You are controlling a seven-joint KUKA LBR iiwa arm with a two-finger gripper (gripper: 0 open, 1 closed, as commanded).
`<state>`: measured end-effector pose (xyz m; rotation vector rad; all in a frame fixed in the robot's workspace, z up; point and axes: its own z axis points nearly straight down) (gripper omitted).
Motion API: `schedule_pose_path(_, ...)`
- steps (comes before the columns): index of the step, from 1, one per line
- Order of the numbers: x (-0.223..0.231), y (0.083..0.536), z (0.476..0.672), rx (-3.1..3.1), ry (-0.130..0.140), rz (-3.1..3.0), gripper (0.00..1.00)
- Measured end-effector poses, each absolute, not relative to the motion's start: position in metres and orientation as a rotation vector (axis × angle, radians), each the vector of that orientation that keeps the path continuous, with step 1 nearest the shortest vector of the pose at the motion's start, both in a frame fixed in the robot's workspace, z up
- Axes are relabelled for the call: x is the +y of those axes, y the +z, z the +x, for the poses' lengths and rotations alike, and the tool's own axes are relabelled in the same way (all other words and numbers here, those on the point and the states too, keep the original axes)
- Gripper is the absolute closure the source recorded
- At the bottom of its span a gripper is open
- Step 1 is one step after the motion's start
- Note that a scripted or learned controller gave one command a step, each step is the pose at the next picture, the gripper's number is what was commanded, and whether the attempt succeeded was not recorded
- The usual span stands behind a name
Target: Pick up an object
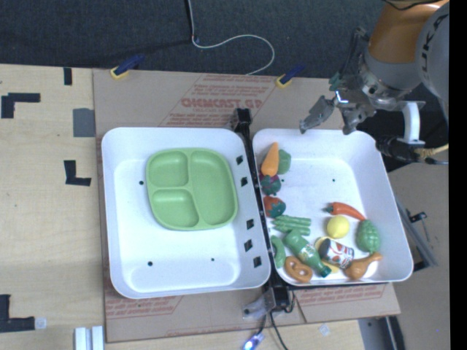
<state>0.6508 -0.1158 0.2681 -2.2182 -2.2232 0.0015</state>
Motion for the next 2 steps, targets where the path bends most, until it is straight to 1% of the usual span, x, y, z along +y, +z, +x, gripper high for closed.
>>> schedule_pose_path(1, 0.0025, 0.2761, 0.5937, -2.233, -0.002, -2.203, 0.00)
schedule_pose_path(2, -0.0047, 0.2851, 0.5953, -2.226, 0.003, -2.214, 1.00)
